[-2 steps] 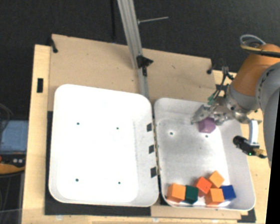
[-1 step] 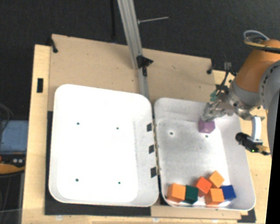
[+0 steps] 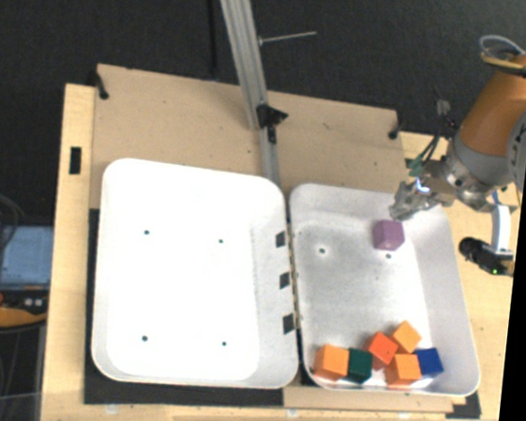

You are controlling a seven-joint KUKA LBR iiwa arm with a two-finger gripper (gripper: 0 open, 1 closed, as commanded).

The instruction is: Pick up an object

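Camera view, left to right: the left bin (image 3: 185, 271) holds nothing I can see. In the right bin (image 3: 330, 288), a cluster of cubes (image 3: 378, 357) crowds the near edge, orange, green and blue. A purple cube (image 3: 389, 234) sits alone near the far edge. My pincer (image 3: 409, 204) hangs just beyond it, toward the far right corner, so the cube lies just nearer and slightly left. Whether my pincer is spread or closed I cannot tell; nothing visible in it.
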